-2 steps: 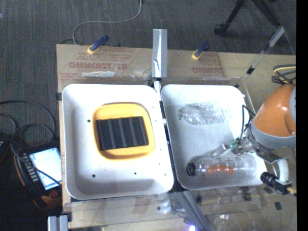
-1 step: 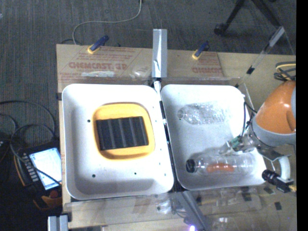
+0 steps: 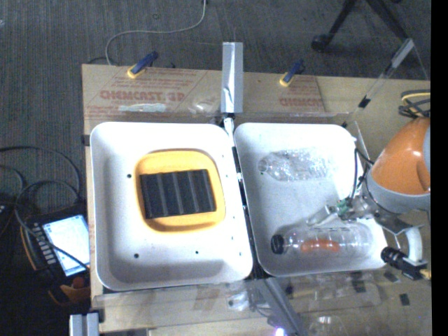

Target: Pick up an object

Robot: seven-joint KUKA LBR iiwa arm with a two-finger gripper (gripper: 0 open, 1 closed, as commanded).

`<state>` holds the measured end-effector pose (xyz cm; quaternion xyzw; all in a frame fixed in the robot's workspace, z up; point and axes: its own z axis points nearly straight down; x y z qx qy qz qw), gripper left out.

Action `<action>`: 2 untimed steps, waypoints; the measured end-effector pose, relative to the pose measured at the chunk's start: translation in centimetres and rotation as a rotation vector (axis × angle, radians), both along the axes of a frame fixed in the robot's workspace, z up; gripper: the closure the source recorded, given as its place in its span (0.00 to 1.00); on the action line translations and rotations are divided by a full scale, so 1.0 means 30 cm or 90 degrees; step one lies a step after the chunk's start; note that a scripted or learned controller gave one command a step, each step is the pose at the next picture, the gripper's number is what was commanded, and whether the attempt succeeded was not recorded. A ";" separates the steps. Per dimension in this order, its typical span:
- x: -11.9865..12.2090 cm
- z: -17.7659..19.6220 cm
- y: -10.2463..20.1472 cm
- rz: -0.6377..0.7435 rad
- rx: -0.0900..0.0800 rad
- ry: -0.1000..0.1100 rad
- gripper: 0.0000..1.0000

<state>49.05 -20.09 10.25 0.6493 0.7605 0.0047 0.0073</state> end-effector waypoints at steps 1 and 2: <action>0.225 0.137 -0.005 -0.201 0.002 0.012 0.00; 0.538 0.058 0.065 -0.154 0.000 0.012 0.00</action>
